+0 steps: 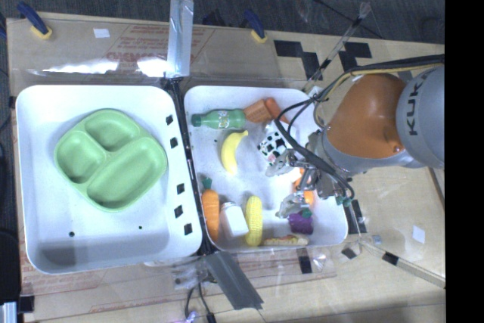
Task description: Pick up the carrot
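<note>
White block (234, 221) touching carrot (210, 212), beside corn (254, 221).

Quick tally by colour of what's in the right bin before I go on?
Orange: 2, carrot and an orange piece
Yellow: 2, banana and corn
Green: 1, bottle
Purple: 1, grapes
White: 1, block
Black and white: 1, toy
Total: 8

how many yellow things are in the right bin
2 clearly. A banana lies mid-bin, below the green bottle. A corn cob stands near the front wall, right of the white block. The arm covers the bin's right side, so more may be hidden.
</note>
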`<state>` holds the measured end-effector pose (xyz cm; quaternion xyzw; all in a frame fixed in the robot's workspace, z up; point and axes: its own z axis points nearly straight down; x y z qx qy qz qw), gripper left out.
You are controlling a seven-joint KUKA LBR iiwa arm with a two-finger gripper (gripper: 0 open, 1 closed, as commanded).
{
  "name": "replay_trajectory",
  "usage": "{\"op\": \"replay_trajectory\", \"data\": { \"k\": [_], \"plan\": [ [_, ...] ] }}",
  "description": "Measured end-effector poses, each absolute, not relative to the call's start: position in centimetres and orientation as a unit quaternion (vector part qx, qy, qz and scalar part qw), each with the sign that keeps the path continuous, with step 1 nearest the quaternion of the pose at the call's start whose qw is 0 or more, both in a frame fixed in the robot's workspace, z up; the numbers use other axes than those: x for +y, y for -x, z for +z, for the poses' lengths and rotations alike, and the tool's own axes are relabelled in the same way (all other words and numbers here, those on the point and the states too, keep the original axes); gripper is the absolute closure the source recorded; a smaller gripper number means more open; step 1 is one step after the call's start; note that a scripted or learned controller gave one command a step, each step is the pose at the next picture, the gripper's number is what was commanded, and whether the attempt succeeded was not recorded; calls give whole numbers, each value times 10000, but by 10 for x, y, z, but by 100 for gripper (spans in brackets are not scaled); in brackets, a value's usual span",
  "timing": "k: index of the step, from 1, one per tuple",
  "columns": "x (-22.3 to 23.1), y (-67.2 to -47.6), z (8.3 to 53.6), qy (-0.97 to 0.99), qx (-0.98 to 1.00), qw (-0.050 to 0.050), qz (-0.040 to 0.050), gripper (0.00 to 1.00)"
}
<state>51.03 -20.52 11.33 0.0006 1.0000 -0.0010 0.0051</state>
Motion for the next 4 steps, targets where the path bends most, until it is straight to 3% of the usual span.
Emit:
{"op": "replay_trajectory", "data": {
  "k": [1,2,3,4],
  "plan": [
    [-209,-504,93,-1260,9920,2,8,0],
    [-208,-506,103,-1222,9925,14,7,100],
    [-208,-506,103,-1220,9925,12,7,0],
    [-208,-479,92,-1568,9876,7,6,0]
  ]
}}
